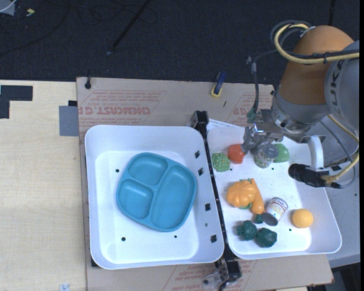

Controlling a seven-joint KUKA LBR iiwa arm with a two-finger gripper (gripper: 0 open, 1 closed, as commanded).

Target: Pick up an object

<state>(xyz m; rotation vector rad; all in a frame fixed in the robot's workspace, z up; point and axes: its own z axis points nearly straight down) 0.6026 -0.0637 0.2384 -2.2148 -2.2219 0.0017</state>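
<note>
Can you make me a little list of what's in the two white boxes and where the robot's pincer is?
left bin: holds a blue divided plate
right bin: holds the small toys
toys near the top: red ball, bumpy green piece, smooth green piece
toys in the middle: orange pumpkin, small can, yellow ball
toys at the bottom: two dark green pieces
pincer: low over the top of the right bin, between the red ball and the smooth green piece
holding something: cannot tell
</note>
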